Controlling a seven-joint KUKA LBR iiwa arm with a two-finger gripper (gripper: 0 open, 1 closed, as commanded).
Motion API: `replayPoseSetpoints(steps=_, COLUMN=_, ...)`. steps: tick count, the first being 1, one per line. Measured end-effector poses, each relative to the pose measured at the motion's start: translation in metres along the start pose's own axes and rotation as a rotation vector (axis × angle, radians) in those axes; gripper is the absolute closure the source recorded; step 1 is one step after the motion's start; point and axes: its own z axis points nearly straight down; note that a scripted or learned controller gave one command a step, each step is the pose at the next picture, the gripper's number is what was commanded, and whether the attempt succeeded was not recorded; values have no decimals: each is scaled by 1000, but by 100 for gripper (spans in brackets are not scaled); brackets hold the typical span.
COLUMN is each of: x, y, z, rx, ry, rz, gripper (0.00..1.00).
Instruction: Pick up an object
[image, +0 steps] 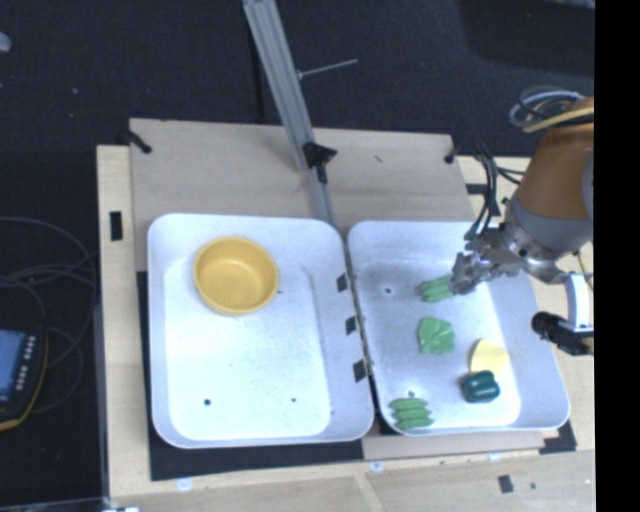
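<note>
Camera view is looking down on a small green object (435, 291) lying in the upper middle of the right bin (530, 340). The gripper (464, 278) is sitting just beside this object's right end, touching or nearly touching it, but whether it is apart, together or clamped on the piece cannot be told at this sharpness. The grey arm with its orange band (555, 180) is reaching in from the right above that bin.

Below the green object, another flat green piece (435, 335) is lying near the bin's centre. Further toward the lower right, a pale yellow piece (489, 353) is resting just above a dark green block (480, 386), the two touching or almost so. A ribbed green item (409, 410) is lying near the bin's lower left corner.

In the left bin (250, 390), a yellow bowl (236, 275) is sitting upright in the upper left part. Both bins are resting side by side on the bench (230, 150).
</note>
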Motion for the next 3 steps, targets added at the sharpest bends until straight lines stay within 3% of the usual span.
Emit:
replayPoseSetpoints(steps=2, x=96, y=-9, z=8, rx=0, ry=0, rz=0, gripper=100)
replayPoseSetpoints(steps=3, x=144, y=-16, z=-10, rx=-1, ry=1, rz=-1, gripper=100)
